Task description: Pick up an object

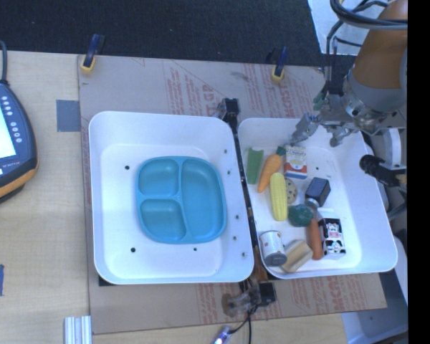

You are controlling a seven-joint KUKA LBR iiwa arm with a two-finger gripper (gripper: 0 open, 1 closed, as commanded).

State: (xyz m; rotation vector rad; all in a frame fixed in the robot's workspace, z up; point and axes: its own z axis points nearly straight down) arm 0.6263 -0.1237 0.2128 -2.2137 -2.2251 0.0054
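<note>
The right bin holds several small toys: a green piece, a carrot, a yellow corn cob, a small white and orange carton, a dark blue block, a teal lump, a sausage, a black and white carton, a tin can and a tan roll. My gripper hangs over the bin's far edge, just above the white and orange carton. It is open, with nothing between its fingers.
The left bin holds a blue divided plate. A teach pendant lies at the bench's left edge. Clamps sit at the back of the cardboard sheet. The arm's body stands over the right bin's far right corner.
</note>
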